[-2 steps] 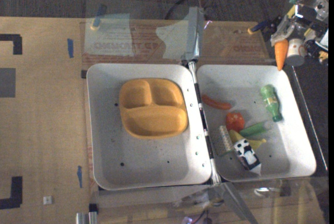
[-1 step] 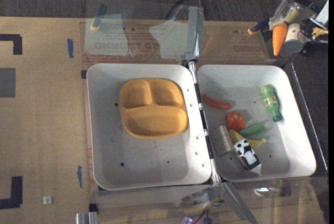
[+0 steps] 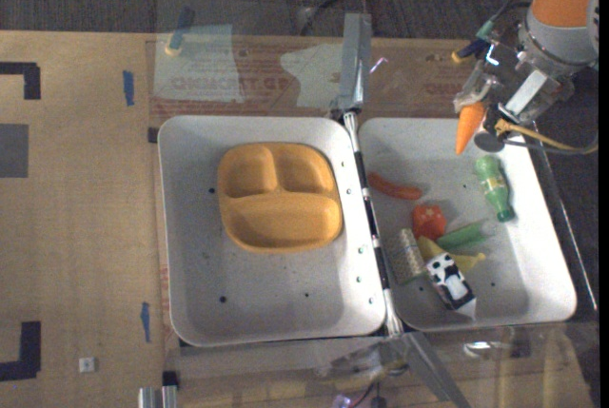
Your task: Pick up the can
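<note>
In the camera view the hand [image 3: 482,114] hangs over the far right corner of the right bin [image 3: 557,297]. An orange carrot [image 3: 467,126] sits tip-down right against it. Whether the hand grips the carrot, and how far it is open, cannot be told. The can [image 3: 409,256], a grey ribbed cylinder, lies on its side well apart from the hand, down and to the picture's left, near the divider between the bins. A green bottle [image 3: 494,187] lies just below the hand. A red tomato [image 3: 429,220] and a black-and-white carton [image 3: 449,281] lie beside the can. Farther from the hand, the left bin [image 3: 186,301] holds an orange divided plate [image 3: 280,197].
</note>
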`<state>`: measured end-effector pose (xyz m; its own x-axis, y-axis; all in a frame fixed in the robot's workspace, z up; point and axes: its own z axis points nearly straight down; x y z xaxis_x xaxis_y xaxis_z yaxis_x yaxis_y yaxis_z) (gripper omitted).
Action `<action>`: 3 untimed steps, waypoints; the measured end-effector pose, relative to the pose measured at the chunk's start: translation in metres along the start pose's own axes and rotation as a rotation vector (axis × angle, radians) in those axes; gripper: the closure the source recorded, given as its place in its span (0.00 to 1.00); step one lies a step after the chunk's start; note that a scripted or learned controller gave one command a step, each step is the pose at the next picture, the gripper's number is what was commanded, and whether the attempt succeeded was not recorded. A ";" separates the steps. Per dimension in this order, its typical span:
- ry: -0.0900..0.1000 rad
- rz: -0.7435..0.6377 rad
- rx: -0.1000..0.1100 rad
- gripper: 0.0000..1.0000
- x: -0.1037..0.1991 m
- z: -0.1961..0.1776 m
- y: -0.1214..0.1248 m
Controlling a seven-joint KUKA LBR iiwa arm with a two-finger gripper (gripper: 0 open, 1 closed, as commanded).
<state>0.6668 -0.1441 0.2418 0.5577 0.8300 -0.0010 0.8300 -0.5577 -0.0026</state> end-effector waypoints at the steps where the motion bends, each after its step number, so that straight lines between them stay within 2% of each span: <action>1: 0.001 0.072 0.000 1.00 -0.019 0.114 -0.057; 2: 0.001 0.154 -0.003 1.00 -0.055 0.035 0.006; 3: 0.000 0.459 0.003 1.00 -0.087 0.061 -0.013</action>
